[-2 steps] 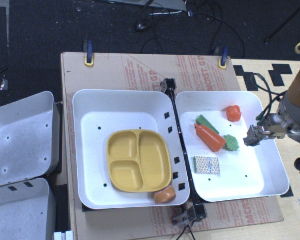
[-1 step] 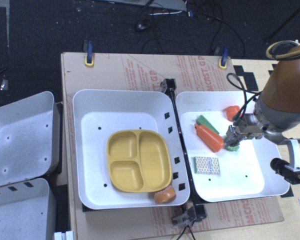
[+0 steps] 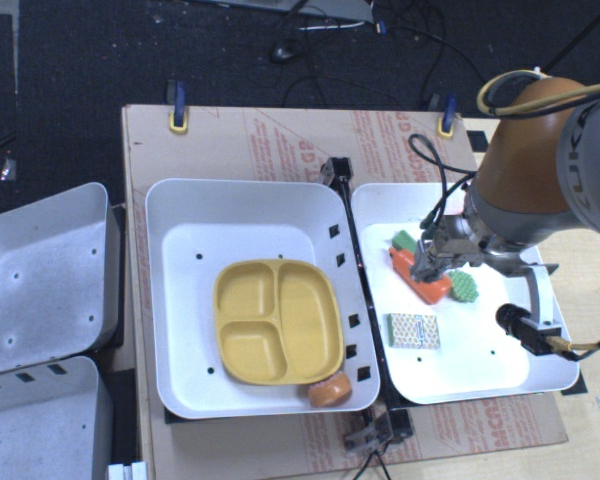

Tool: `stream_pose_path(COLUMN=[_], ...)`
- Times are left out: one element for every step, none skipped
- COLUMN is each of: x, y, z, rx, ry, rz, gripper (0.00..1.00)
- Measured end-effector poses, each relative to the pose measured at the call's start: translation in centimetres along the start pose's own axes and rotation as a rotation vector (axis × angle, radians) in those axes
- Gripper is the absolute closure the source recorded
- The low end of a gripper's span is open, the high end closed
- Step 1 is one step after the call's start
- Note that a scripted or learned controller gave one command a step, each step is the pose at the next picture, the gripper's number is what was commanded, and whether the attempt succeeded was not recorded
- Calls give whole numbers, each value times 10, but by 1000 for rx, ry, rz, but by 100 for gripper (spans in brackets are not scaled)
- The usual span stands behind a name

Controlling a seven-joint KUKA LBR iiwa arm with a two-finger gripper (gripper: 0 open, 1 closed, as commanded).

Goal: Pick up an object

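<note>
Claw (image 3: 432, 265) low in the right shallow white plastic bin (image 3: 500, 368), over a small heap of toys.
Directly under it lies an orange carrot-shaped toy (image 3: 424, 278) with a green piece (image 3: 404, 240) behind and a knobbly green round toy (image 3: 465, 286) beside; whether anything is gripped I cannot tell. Nearer the camera sits a flat speckled packet (image 3: 413, 331). Far left, the other white bin (image 3: 180, 268) holds a yellow three-compartment plastic tray (image 3: 278, 320) and a smooth orange lump (image 3: 330, 391).

Yellow tray (image 3: 278, 320), orange carrot (image 3: 425, 280)
</note>
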State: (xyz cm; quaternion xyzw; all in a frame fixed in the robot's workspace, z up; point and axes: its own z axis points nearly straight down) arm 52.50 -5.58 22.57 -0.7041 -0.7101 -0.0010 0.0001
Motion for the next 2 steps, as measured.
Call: stream_pose_path(x=[57,107], y=[8,14], z=[8,-8], rx=[2,-1], ry=[0,0], rz=[0,0], gripper=[100,100])
